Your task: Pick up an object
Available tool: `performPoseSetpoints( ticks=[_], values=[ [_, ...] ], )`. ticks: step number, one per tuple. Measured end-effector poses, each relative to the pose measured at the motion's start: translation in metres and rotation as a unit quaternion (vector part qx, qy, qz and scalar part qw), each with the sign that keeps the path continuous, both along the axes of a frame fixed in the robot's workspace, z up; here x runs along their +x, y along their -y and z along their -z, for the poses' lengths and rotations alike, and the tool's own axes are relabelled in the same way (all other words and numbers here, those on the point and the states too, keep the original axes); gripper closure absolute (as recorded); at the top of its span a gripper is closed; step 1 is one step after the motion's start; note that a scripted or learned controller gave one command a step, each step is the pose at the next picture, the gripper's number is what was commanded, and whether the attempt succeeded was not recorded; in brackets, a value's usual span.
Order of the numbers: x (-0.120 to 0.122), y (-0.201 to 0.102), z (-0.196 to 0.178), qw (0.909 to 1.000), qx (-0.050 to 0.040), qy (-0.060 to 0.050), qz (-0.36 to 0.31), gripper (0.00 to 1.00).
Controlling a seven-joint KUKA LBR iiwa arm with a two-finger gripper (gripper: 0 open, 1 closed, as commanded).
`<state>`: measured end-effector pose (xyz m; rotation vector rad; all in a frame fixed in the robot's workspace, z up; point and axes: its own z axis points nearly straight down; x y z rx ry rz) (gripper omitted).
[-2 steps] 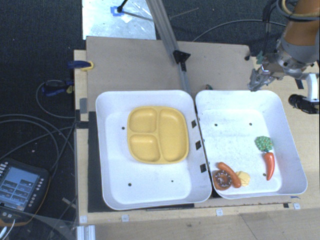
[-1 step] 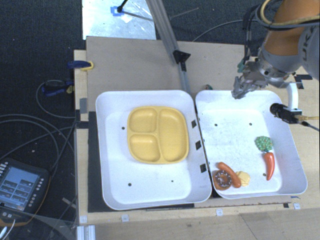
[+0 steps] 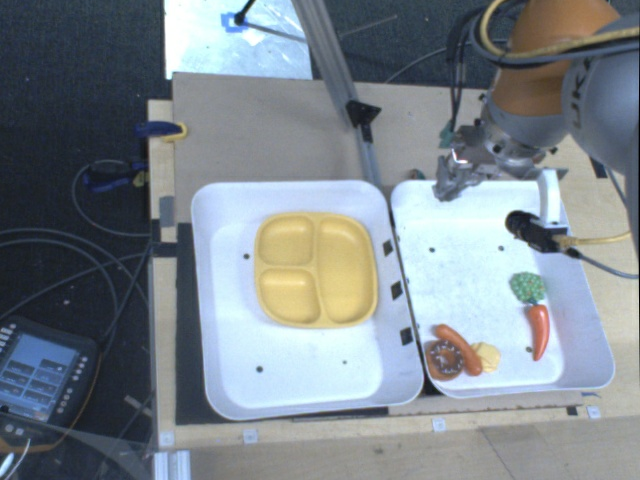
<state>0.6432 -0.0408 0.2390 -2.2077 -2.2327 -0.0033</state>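
In the right bin, several small toy foods lie near the front: a green broccoli piece, an orange-red carrot or pepper, a brown sausage, a chocolate doughnut and a small yellow piece. My gripper hangs over the far left corner of that bin, well away from all of them. Nothing shows between its fingers.
The left bin holds a yellow divided plate with three compartments. A grey pole slants down to the bench between the bins' far edges. Cables and a handheld pendant lie on the floor to the left.
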Motion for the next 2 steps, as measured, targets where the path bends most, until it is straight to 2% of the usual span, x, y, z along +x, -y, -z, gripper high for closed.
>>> performPoseSetpoints(
  ticks=[1,2],
  values=[
    [-0.013,-0.048,0.009,1.0,-0.0001,-0.001,0.0,1.0],
    [-0.038,-0.1,-0.001,1.0,0.0001,-0.001,0.0,1.0]
  ],
)
